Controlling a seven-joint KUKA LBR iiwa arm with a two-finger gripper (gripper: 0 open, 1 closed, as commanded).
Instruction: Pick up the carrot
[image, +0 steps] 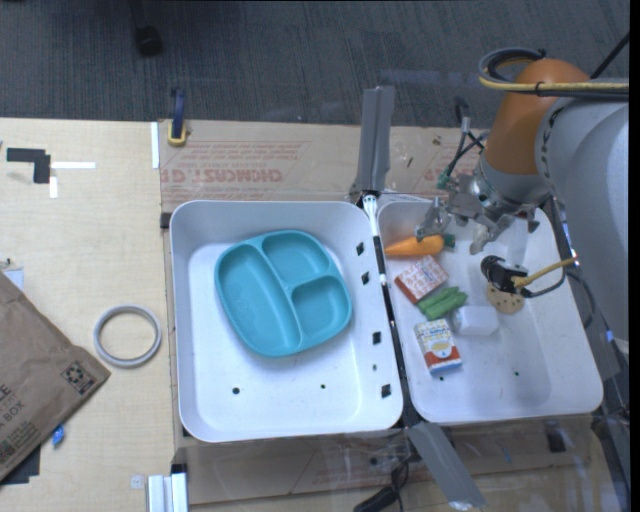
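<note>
Upper right of frame: the grey arm's two-finger gripper hangs over the right white bin, jaws spread and released | small orange carrot lies just beside them, near the bin's upper-left wall | likely lined up to grasp | red-and-white carton crowds below; wall limits room.

Pale wooden bench | two shallow white plastic bins | grey tape ring | brown cardboard box
</note>
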